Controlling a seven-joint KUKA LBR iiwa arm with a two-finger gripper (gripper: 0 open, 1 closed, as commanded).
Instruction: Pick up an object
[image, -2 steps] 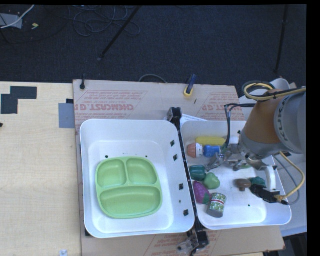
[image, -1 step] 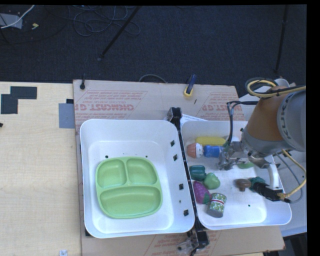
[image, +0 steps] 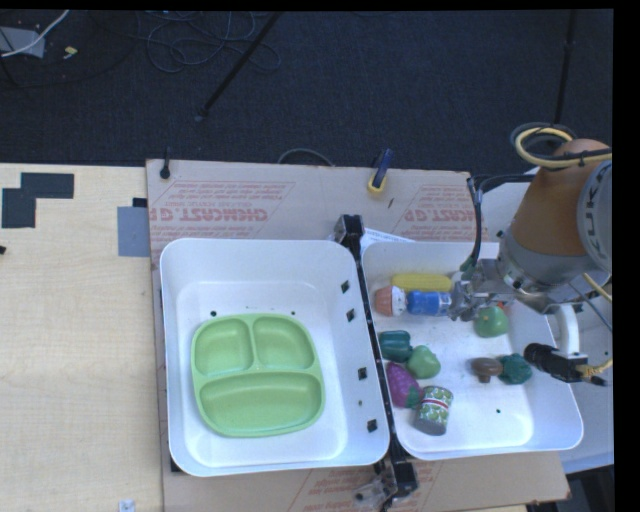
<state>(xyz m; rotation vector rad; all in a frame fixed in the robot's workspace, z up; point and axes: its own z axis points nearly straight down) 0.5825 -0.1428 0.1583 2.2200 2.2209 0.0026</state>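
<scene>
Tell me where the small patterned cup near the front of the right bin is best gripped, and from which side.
Grip the cup across its round wall near the middle, coming straight down from above. It seems to lie tilted on the bin floor, with bare floor to its right; the purple toy crowds its left, so keep that finger clear.

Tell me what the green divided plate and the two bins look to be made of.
Green divided plate: likely molded plastic, smooth with a soft sheen, uniform color and rounded compartment ridges. Left bin and right bin: probably thin white plastic, glossy, with rounded corners and curled rims.
</scene>
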